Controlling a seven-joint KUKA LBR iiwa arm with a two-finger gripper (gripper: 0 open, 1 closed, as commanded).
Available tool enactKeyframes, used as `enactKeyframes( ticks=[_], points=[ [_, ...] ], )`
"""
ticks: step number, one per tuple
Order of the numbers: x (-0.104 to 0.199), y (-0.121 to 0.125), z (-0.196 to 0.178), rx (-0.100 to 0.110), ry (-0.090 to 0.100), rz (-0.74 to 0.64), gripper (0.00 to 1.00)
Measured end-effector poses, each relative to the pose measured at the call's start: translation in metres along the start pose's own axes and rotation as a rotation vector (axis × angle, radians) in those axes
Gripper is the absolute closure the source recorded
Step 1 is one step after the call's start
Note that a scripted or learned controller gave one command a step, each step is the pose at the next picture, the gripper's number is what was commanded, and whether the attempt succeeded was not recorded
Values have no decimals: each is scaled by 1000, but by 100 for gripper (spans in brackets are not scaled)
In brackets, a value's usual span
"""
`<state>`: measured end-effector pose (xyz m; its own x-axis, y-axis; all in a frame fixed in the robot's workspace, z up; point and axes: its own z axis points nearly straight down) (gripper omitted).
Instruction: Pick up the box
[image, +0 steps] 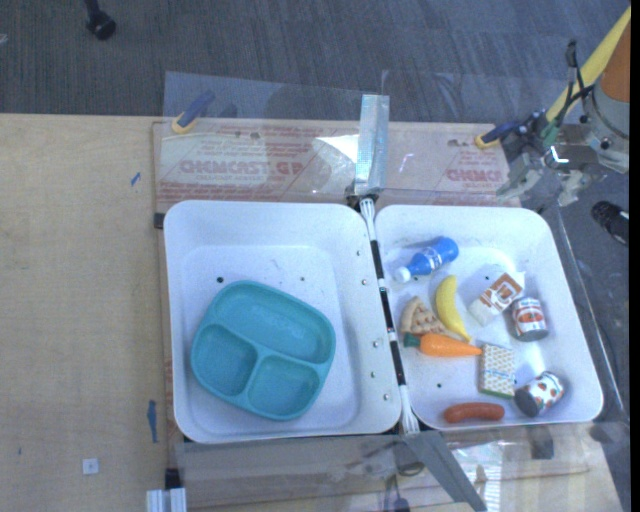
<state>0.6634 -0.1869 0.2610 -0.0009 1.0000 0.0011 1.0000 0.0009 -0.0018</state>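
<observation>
Hovering at the upper right of the frame outside the bins, the gripper (548, 165) is carrying nothing visible, grip state unreadable, so it's needing to descend squarely over the box (498, 369) lying lower right in the right bin (570, 290), clearing the carrot (449, 346) and can (539, 393).

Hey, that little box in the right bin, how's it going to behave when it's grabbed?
The box lies flat, so it probably won't roll. It looks small and thin, likely light and rigid. The carrot and can sit close, so it may nudge them.

Robot lab: bench (70, 300), white bins (190, 240).
</observation>
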Motion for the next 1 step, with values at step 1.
enactKeyframes(
  ticks=[1],
  points=[
    [20, -33, 127, -1, -1, -217, 0]
  ],
)
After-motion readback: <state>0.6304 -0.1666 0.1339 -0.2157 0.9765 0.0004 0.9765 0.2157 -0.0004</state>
